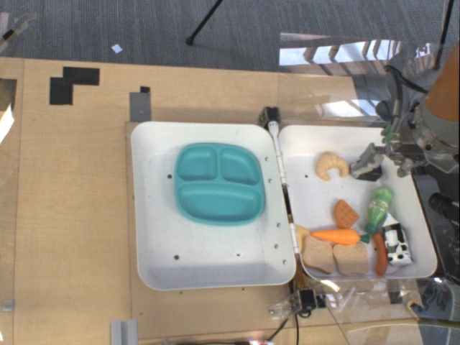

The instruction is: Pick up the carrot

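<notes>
Wooden counter (72, 192) carries two white bins; the carrot (336, 236) lies in the right bin (305, 149), touching bread slices (334, 257) and a waffle (346, 213). Gripper (368, 165) hangs near the croissant (331, 165), whether its jaws are apart I cannot tell. Crowding neighbours could spoil the grab.

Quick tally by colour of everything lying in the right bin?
Orange: 3, the carrot, the small orange waffle, the reddish-orange sausage
Tan: 3, the tan croissant, two tan bread slices
Green: 1, the green bottle
Black-and-white: 1, the small box
Total: 8
</notes>
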### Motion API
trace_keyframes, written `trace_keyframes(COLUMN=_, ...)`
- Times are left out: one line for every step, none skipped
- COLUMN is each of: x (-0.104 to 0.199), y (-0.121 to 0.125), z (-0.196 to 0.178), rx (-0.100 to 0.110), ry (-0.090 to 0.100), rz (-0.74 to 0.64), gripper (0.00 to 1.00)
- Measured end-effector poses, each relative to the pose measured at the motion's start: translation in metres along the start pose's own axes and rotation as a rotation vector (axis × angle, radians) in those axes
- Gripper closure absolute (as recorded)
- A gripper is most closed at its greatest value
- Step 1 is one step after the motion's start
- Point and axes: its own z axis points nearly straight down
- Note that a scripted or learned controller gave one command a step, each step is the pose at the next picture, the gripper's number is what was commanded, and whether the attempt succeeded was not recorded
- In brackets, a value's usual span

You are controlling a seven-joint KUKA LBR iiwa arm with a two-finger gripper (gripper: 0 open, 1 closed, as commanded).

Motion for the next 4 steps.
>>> trace_keyframes(x=0.019, y=-0.056, z=0.159, rx=0.008, ry=0.004, rz=0.023, gripper=0.0)
trace_keyframes(x=0.008, y=-0.053, z=0.18, rx=-0.007, ry=0.003, rz=-0.021, gripper=0.0)
trace_keyframes(x=0.023, y=-0.052, z=0.179, rx=-0.015, ry=-0.006, rz=-0.257, gripper=0.0)
trace_keyframes(x=0.026, y=-0.048, z=0.167, rx=-0.024, ry=-0.003, rz=-0.261, gripper=1.0)
